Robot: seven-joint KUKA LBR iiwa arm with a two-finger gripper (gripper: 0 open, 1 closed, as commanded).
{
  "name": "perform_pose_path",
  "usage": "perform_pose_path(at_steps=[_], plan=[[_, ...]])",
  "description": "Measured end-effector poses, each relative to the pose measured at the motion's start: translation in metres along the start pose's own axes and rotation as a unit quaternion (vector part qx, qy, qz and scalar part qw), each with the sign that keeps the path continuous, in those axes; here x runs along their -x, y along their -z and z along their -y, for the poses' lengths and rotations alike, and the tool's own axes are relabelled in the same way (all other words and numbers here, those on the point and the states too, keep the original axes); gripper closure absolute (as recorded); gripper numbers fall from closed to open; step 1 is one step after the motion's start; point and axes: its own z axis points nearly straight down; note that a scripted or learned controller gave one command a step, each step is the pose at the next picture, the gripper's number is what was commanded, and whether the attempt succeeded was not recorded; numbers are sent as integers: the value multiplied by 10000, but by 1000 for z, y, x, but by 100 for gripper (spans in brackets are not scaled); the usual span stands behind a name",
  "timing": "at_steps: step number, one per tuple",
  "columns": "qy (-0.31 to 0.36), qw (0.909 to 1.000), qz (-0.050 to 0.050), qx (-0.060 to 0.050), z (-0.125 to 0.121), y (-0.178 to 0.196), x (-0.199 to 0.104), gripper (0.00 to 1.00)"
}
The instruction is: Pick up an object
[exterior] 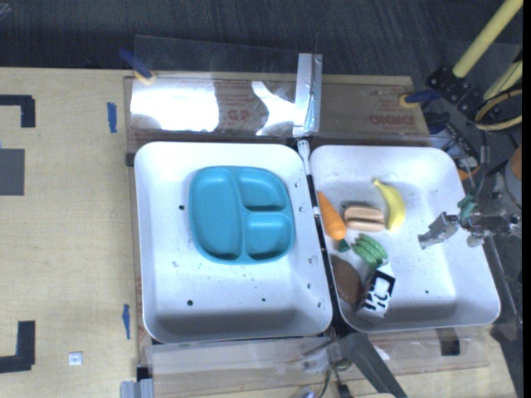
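On the desk (66, 222), the left bin (158, 247) carries a blue divided plate (242, 214), well apart from the arm and an unlikely target. The right bin (440, 301) holds the cluster that matters: an orange carrot (331, 215) lying close to the shared wall with its long axis running from upper left to lower right, a hot dog in a bun (364, 216) just beside it lying roughly level across the view, a green vegetable (370, 248) below that, a brown piece (347, 283) and a black-and-white box (377, 293) near the front wall, and a yellow banana (392, 203) curving downward at the cluster's right side. The gripper (437, 230) sits at the bin's right side, over bare white floor, with nothing seen between its fingers; whether they stand wide or narrow cannot be told from this angle. Every candidate lies to the gripper's left, and the banana is nearest, so the coming move probably calls for a leftward, slightly upward shift in the view, with the fingers closing across the banana's width.
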Motion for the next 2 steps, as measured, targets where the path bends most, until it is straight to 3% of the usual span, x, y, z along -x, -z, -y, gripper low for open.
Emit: perform_pose_path(at_steps=[1,2], plan=[[-362,9993,0,-24,-76,-83,-4,0],[-217,9998,16,47,-125,-139,-2,0]])
